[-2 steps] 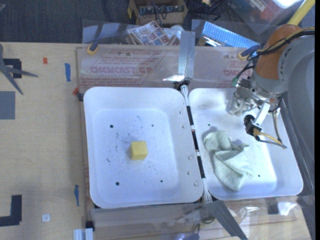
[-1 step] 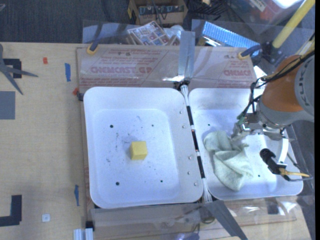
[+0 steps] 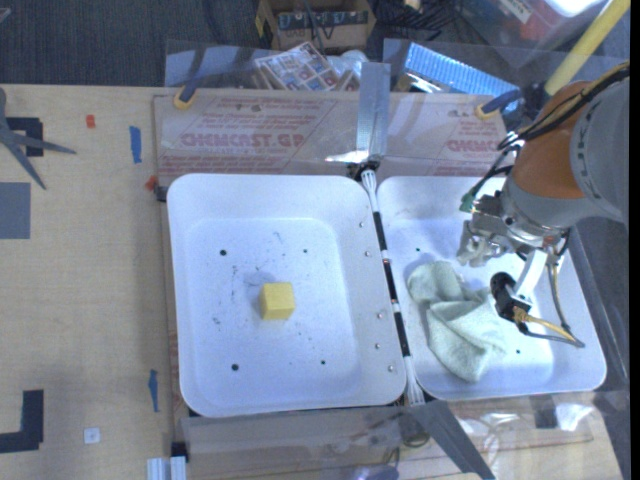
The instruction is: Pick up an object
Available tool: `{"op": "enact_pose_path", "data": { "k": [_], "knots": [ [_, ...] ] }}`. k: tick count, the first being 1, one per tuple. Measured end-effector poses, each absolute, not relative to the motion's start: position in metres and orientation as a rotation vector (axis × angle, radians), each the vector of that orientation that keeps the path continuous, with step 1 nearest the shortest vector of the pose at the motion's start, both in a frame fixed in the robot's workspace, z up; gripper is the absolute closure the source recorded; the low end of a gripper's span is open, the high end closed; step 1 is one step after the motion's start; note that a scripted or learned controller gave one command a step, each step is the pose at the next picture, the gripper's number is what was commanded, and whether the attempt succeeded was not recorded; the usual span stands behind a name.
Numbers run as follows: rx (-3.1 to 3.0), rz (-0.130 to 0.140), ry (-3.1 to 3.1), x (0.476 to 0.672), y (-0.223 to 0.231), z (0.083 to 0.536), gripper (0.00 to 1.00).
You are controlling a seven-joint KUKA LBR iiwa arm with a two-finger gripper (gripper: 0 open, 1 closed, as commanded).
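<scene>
The hand [image 3: 493, 251] hovers just above the crumpled pale-green cloth [image 3: 455, 323] in the right white bin [image 3: 585, 363]; whether it is spread, I cannot tell. Descend onto the thickest fold before closing.

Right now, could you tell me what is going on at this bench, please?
The arm reaches over the right bin, its gripper above the bin floor, beside a crumpled pale cloth. A yellow block sits alone in the left bin. Nothing looks picked up yet.
</scene>
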State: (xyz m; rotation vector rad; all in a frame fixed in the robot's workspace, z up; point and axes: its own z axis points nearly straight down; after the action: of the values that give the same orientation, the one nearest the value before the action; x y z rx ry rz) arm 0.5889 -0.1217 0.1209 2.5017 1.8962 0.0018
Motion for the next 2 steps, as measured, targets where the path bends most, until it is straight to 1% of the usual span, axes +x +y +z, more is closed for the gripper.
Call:
{"op": "enact_pose_path", "data": {
  "k": [1, 2],
  "knots": [
    [2.49, 0.006, 1.908, 0.619, -0.17, 0.088, 1.0],
    [2.474, 0.002, 1.931, 0.667, -0.171, 0.119, 1.0]
  ]
}}
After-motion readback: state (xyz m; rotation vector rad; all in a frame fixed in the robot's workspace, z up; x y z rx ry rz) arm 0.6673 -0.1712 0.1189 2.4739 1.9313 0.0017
